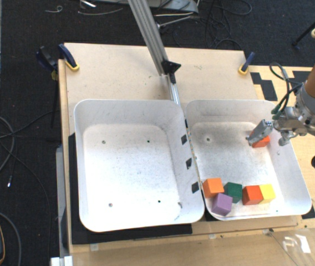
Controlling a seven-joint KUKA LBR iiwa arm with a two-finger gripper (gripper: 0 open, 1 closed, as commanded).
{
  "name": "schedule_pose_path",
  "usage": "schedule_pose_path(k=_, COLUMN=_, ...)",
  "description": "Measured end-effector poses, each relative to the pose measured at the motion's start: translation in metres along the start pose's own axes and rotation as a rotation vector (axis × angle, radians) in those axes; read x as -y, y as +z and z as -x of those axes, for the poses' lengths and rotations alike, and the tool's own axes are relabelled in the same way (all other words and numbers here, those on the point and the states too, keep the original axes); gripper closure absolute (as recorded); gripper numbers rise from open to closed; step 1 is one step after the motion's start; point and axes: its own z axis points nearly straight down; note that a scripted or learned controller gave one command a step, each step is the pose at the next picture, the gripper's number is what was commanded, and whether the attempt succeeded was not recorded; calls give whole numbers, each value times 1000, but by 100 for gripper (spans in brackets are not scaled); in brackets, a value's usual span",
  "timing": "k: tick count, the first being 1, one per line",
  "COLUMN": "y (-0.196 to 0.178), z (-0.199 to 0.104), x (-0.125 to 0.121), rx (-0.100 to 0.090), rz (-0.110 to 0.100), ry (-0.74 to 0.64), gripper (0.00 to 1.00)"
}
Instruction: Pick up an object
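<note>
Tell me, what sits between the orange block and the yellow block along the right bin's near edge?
In the camera view, a green block and a red-orange block lie between the orange block and yellow block.

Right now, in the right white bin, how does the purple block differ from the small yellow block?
The purple block lies at the left end of the cluster, nearest the bin's front edge; the small yellow block lies at the right end. The purple one looks larger and sits turned at an angle; the yellow one looks smaller and squarer to the view. The purple touches an orange block; the yellow touches a red-orange block. Both rest on the right white bin floor.
</note>
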Motion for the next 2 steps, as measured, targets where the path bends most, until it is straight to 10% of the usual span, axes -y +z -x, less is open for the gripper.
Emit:
schedule_pose_path(k=1, y=75, z=58, x=13, rx=1, rz=-8, ry=6, gripper=0)
schedule_pose_path(k=2, y=158, z=60, x=-48, rx=-1, rz=4, ry=-5, gripper=0)
